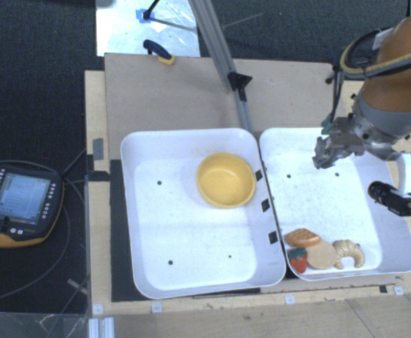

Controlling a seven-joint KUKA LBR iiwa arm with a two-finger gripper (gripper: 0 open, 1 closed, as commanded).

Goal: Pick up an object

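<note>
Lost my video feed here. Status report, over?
Gripper above right bin, back half, nothing seen in it. Toy foods clustered at front edge, untouched. Yellow bowl in left bin. Path clear.

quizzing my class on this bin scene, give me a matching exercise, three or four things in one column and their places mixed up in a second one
Things:
1. bowl
2. croissant
3. gripper
4. pendant

Places:
A. on the floor, left of the bench
B. left bin
C. over the far part of the right bin
D. near corner of the right bin

Pairs: 1-B, 2-D, 3-C, 4-A
</note>
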